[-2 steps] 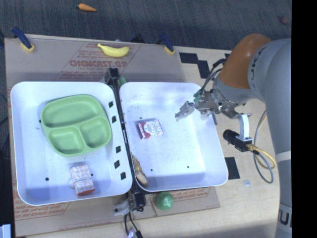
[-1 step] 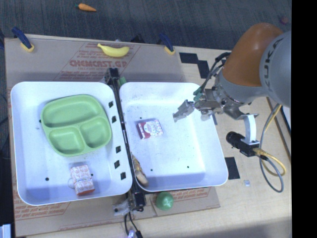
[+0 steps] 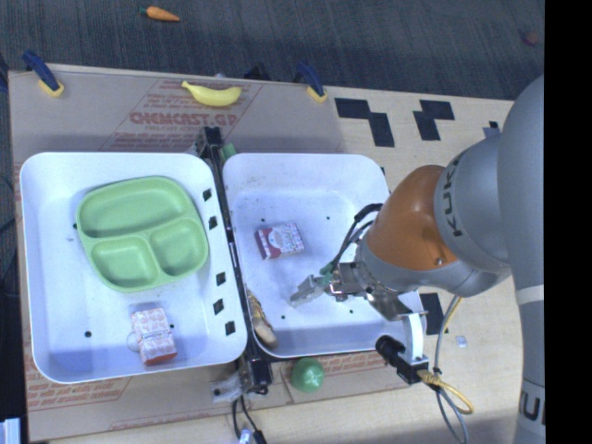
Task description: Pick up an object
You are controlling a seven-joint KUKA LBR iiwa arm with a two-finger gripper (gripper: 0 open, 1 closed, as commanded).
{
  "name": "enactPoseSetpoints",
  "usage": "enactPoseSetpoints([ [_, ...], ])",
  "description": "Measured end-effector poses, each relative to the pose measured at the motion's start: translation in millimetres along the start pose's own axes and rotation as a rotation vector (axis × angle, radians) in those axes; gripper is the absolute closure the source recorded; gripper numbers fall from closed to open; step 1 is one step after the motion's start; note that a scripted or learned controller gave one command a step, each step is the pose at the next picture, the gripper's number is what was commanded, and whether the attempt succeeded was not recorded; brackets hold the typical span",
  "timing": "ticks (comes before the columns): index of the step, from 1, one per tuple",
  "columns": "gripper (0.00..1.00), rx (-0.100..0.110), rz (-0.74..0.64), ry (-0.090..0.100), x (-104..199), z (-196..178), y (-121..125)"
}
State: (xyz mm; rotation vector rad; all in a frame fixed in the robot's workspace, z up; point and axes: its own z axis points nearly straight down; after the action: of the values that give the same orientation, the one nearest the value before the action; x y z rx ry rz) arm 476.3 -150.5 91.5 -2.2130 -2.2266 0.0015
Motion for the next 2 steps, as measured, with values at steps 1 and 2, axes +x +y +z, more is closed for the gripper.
enactPoseSetpoints([
  [1, 0.0, -0.001, 0.001, -0.001, -54, -1, 99],
  [2, 0.0, -0.003, 0.001, 0.0, -61, -54, 148],
])
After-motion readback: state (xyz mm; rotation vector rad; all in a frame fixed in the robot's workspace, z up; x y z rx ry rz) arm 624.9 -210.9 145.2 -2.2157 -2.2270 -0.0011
